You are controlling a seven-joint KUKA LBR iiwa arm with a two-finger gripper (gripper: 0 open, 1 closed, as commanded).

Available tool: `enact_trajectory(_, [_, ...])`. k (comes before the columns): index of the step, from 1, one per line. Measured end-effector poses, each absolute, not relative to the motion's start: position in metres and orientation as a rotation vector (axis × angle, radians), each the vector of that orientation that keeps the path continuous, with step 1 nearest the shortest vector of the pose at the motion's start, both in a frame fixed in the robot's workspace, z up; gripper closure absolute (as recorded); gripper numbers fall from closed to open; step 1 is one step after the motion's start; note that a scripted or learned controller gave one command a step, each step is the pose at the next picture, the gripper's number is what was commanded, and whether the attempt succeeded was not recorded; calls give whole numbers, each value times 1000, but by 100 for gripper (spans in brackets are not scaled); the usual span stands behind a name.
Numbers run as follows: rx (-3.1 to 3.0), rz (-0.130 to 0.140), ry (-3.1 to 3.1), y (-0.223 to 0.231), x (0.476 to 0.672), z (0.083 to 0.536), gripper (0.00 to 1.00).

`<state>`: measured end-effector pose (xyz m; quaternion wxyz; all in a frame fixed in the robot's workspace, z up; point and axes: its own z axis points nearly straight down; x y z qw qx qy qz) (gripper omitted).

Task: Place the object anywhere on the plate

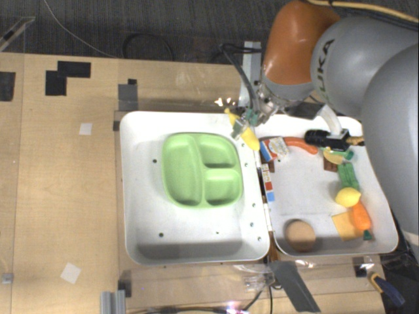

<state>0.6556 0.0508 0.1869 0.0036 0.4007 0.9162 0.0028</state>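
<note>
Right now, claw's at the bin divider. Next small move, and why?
Probably shift left and toward the camera, over the green plate. The claw sits by the left bin's far right corner with a yellow object at its tip, short of the plate.

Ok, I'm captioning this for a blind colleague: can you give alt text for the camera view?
The grey arm's claw hovers by a yellow banana-shaped toy at the far edge between two shallow white bins. The left bin holds a green divided plastic plate; the right bin holds assorted toy foods.
</note>
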Motion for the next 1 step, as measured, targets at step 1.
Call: enact_trajectory(1, [1259, 7, 2870, 49, 656, 187, 0])
